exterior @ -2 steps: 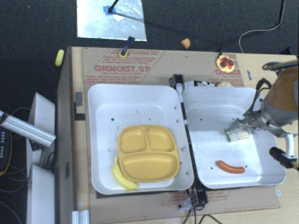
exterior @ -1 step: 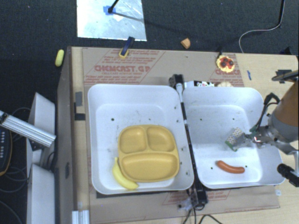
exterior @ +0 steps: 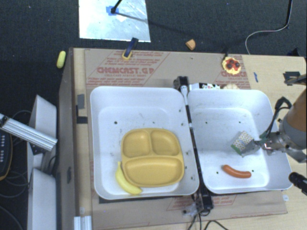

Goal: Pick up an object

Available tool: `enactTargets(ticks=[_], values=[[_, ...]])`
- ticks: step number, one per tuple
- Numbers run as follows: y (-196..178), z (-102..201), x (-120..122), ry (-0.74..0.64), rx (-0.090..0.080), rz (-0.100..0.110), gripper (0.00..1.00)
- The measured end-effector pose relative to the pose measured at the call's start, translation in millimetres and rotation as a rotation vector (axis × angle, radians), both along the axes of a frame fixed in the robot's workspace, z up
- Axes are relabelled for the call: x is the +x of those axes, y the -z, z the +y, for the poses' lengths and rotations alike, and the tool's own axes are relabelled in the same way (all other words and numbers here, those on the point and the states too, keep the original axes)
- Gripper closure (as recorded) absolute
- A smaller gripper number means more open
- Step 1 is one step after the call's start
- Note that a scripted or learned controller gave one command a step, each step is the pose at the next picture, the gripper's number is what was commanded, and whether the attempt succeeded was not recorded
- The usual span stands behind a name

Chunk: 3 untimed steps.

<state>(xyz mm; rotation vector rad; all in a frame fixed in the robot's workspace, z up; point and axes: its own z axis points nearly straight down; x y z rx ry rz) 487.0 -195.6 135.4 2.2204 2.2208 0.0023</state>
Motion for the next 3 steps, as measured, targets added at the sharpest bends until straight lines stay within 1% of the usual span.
enactTargets(ticks=[1, 2, 3], values=[[41, 59, 89, -0.004, 0.002, 0.0, 0.0], [-53, 2, 183, -0.004, -0.003, -0.005, 0.0], [29, -11, 146, -0.002, -0.001, 0.002, 0.0]])
